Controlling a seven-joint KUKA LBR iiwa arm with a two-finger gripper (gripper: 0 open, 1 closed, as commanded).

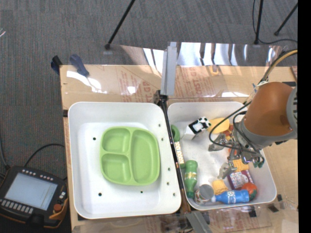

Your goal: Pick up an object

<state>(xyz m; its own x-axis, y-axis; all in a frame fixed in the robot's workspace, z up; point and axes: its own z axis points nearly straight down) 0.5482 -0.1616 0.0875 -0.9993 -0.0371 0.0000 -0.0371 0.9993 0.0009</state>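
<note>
My gripper hangs low inside the right bin, below the orange wrist band. It is over the bin's right half, just above a purple packet and an orange-yellow item. A black-and-white toy cow stands to its upper left, next to a yellow piece. Along the bin's near side lie a green bottle, a grey can, a blue bottle and a red object. The wrist and cables hide what lies right under the gripper.
The left bin holds a green divided plate. A small green item and a printed strip lie by the right bin's left wall. A handheld control pendant sits on the floor at lower left.
</note>
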